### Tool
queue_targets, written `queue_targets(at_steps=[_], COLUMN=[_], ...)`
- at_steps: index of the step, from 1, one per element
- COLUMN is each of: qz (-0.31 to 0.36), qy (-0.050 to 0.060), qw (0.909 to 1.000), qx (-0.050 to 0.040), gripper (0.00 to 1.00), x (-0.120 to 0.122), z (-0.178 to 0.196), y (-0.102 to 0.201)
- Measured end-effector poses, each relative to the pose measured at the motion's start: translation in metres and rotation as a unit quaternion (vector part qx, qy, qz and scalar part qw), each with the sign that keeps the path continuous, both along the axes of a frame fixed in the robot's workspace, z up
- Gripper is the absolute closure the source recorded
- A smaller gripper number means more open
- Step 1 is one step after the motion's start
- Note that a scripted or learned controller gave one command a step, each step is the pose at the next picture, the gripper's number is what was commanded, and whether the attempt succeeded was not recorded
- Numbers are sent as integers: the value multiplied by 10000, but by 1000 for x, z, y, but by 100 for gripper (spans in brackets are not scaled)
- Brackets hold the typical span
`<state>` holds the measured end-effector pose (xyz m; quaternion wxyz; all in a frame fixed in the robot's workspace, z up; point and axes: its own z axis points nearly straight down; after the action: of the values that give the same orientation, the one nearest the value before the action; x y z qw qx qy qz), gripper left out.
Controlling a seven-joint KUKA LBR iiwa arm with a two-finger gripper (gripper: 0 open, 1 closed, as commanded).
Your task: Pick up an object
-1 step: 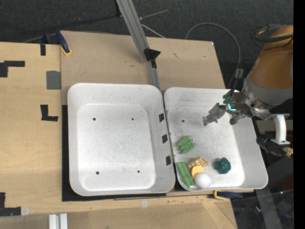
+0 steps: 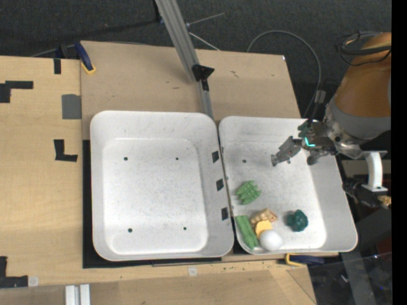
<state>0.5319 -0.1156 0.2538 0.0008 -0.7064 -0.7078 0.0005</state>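
Observation:
My gripper [image 2: 297, 156] hangs over the upper right part of the right bin [image 2: 254, 138], its two dark fingers spread apart and open with nothing between them. Below it in that bin lie a light green ridged object [image 2: 247, 192], a dark teal lump [image 2: 296, 220], a white ball [image 2: 270, 239], a long green piece [image 2: 247, 230] and a small tan object [image 2: 262, 218]. The green ridged object is the nearest, down and to the left of the fingers.
The left bin [image 2: 152, 183] sits beside the right one, sharing a middle wall with black clips. A grey metal pole [image 2: 181, 37] slants in from the top to the bins' far edge. The arm's orange band [image 2: 365, 81] is at the right.

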Motion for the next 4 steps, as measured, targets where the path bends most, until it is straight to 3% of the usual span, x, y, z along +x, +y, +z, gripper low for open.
queue_targets(at_steps=[2,3,4], qz=[-8,-12,4], qy=[26,19,-5], qw=[10000,10000,10000], qx=[1,-1,7], gripper=[0,0,100], x=[-5,-2,-1], z=[-91,-154,-140], y=[10,8,10])
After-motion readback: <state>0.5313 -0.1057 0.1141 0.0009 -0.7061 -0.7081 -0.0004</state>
